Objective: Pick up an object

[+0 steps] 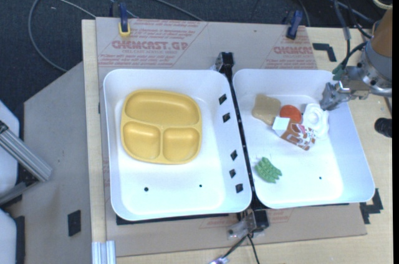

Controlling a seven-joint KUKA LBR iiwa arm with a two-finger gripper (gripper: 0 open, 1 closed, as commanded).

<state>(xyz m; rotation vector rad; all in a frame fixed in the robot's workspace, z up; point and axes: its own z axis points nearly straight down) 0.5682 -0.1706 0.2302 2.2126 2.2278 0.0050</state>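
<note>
Gripper (330,97), finger state unclear, hovers beside the white cup (313,117); crowded neighbours risk a fumbled grasp.

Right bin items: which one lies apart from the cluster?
The green object, alone near the right bin's front; the others huddle together below the gripper.

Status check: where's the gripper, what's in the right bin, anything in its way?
Gripper over the right bin's upper right edge, nothing seen between its fingers. Pile of small items beside it, green piece apart. Yellow tray in the left bin, out of the way.
</note>
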